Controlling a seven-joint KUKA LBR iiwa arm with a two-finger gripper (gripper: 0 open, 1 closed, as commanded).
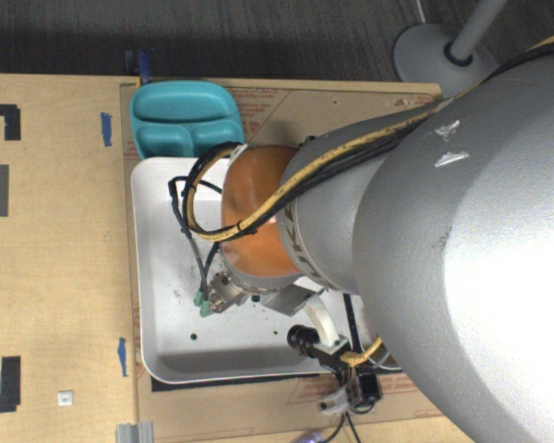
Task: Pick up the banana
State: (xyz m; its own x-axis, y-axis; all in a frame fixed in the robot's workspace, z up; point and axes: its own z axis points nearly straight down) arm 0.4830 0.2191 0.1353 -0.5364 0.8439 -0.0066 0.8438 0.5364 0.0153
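Dark carpet runs along the top of the camera view, and below it lies the tan desk (55,247) with black tape marks on its left; a white bin (157,275) sits on it, and a teal moulded tray (185,123) stands at the bin's far edge, touching or just over its rim. From the right my arm (443,247) crowds in, its orange band (254,210) over the bin's middle and black and yellow cables (198,210) looping beside it; the claw (217,298) hangs low above the bin floor, a small green tip at its left end; whether it is released or clenched I cannot tell, since the wrist covers it. I cannot locate the banana; if it is in this bin, it is hidden under the arm. To do this step well, I judge I should confirm the fruit's place first, align across its narrow width, and descend slowly; closing blind risks grabbing nothing.
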